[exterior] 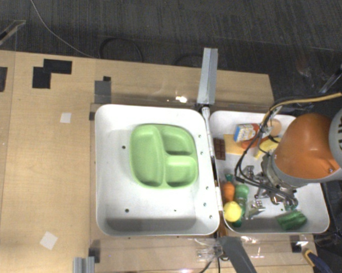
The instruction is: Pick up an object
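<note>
My gripper (pixel 257 205) hangs low over the front of the right bin (pixel 319 221), under the arm's orange band (pixel 306 148). Just to its left lie a yellow lemon-like ball (pixel 232 211), an orange carrot-like piece (pixel 229 191) and a small green piece (pixel 242 192). A dark green vegetable (pixel 292 221) lies to the gripper's right, near the bin's front wall. At the back of the bin sit a small printed carton (pixel 245 132), a yellow slab (pixel 235 149) and a brown bar (pixel 219 148). The arm hides the bin's middle and right part.
The left bin (pixel 111 159) holds a light green divided plate (pixel 162 155). A metal post (pixel 207 75) stands behind the seam between the two bins. Black and yellow cables (pixel 284 103) loop around the arm above the right bin.
</note>
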`<state>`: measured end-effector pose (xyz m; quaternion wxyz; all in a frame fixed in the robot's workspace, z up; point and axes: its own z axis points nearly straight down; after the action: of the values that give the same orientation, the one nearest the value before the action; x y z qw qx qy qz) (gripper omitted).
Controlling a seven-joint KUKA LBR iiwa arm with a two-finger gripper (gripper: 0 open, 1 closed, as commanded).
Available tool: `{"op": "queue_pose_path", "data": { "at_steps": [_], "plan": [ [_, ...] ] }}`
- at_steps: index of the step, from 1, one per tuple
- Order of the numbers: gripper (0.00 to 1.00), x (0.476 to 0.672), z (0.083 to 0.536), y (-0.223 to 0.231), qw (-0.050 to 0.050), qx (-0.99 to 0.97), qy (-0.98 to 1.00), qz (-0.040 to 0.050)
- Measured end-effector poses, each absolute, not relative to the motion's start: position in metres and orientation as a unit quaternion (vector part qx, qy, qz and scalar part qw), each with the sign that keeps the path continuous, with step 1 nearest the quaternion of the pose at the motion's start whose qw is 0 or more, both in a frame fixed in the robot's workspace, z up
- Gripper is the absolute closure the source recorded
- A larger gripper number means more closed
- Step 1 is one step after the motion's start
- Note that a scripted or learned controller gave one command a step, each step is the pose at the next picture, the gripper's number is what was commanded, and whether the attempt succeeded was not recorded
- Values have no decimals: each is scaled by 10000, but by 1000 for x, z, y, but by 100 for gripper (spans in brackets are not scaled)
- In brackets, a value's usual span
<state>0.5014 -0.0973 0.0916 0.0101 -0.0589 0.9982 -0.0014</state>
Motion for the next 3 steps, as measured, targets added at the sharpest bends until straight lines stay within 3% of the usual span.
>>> {"op": "queue_pose_path", "data": {
  "at_steps": [3],
  "plan": [
    [0, 501, 92, -88, 133, -1415, 9898, -51]
  ]
}}
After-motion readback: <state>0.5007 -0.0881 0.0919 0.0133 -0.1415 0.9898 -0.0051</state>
